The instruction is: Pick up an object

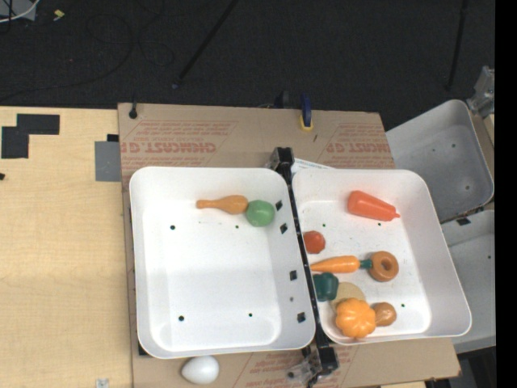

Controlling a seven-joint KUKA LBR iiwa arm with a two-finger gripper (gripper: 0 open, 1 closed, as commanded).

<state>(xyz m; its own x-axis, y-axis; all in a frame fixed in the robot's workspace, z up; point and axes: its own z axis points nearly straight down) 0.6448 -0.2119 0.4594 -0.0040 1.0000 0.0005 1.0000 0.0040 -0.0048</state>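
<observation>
The camera looks down on 2 white bins set side by side on a brown cardboard sheet (pixel 242 140).

The left bin (pixel 210 330) holds a tan drumstick-shaped toy (pixel 224 204) near its upper edge, with a green ball (pixel 260 213) touching that toy's right end.

The right bin (pixel 440 297) holds more. An orange-red carrot (pixel 371 206) lies in its upper part. Below it, by the divider, sits a small red ball (pixel 313 242). A thinner orange carrot with a green stem (pixel 339 264) lies across the middle, beside a brown ring (pixel 383 266). A dark green piece (pixel 325 285) is near the divider. At the lower edge an orange pumpkin (pixel 355 318) touches a small brown lump (pixel 384 314).

A white egg (pixel 199 369) rests on the cardboard below the left bin, outside it.

A grey metal plate (pixel 452 156) stands at the right of the frame.
</observation>
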